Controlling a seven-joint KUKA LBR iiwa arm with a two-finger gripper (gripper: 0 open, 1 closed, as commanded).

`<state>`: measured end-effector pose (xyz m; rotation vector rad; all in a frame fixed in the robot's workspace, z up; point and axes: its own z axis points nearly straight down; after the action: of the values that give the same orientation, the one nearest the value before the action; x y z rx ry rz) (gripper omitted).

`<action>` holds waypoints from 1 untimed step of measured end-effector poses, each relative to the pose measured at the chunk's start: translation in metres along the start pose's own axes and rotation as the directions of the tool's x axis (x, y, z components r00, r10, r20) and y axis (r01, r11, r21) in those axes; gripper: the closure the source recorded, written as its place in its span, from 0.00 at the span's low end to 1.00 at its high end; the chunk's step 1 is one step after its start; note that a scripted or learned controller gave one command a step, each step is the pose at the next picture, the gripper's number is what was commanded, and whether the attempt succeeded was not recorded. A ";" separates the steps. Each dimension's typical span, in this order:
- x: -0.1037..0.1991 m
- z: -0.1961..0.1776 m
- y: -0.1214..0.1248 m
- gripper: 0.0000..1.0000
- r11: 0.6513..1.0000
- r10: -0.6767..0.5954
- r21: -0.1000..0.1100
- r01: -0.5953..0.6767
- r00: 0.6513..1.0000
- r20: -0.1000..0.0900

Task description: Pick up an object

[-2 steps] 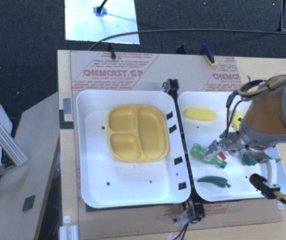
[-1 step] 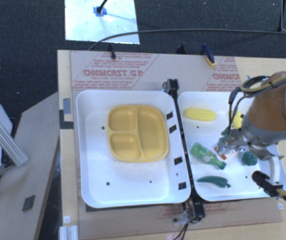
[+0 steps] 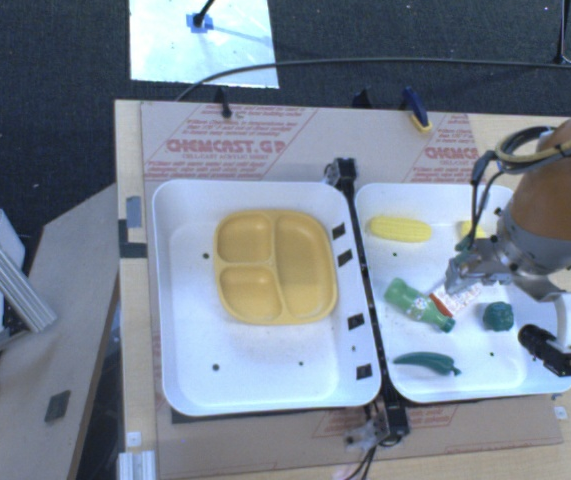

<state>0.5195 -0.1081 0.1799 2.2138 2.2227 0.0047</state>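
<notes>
The gripper (image 3: pixel 462 286) hung low over the right bin (image 3: pixel 435 386), right at the cap end of the green bottle (image 3: pixel 417 303). A red-and-white patch showed just under the tool; whether that was the bottle's label or a separate small thing could not be told. Whether the tool was apart or together could not be told either, and nothing could be seen held.

The bottle lay tilted on its side near the middle of the bin, the likeliest target. To do this step well, the closing line should cross the bottle's narrow width rather than its length, and the descent should end low enough to get past its round flank, or it would probably roll out.

Outward from there sat a green broccoli piece (image 3: pixel 498 316) just right of the tool, a yellow corn cob (image 3: pixel 400 230) toward the far wall, and a dark green pepper (image 3: pixel 426 363) near the front wall, all apart from the bottle. A yellow divided plate (image 3: pixel 273 266) lay in the left bin (image 3: pixel 190 368).
</notes>
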 end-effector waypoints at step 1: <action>0.000 -0.051 0.002 1.00 1.000 -0.001 -0.001 0.001 1.000 0.000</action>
<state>0.5211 -0.1082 0.2306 2.2122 2.2228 0.0060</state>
